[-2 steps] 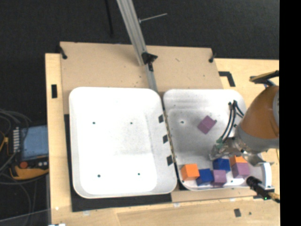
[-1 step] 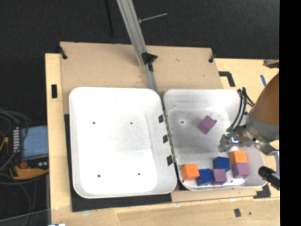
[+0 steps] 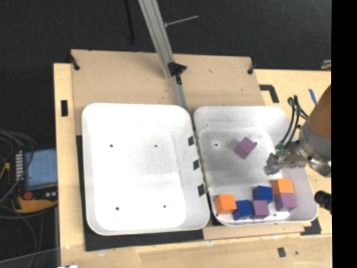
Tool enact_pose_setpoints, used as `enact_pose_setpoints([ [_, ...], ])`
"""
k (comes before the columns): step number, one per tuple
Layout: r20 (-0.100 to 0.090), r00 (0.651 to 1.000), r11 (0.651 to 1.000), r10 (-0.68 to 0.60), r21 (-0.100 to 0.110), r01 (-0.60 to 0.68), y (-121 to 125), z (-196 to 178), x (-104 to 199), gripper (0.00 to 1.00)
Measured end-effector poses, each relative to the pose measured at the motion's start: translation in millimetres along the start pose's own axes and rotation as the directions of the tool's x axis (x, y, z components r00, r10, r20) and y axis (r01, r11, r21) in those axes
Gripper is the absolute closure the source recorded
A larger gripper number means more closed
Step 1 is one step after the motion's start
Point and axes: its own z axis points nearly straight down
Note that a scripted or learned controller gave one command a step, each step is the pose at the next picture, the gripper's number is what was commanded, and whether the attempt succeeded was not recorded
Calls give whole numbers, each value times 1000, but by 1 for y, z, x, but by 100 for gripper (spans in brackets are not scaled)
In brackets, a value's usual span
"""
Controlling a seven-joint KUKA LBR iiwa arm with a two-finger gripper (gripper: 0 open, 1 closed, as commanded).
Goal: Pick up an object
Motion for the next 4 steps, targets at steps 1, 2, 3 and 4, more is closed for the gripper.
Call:
enact_pose_setpoints([
  [1,-3,1000,1000,-3,5,3,21,1,39,100],
  [2,-3,1000,1000,-3,4,3,43,4,79,100],
  [3,-4,1000,1000,-4,3,4,63,-12,131,100],
  [4,-3,1000,1000,-3,4,3,84,-14,169,100],
])
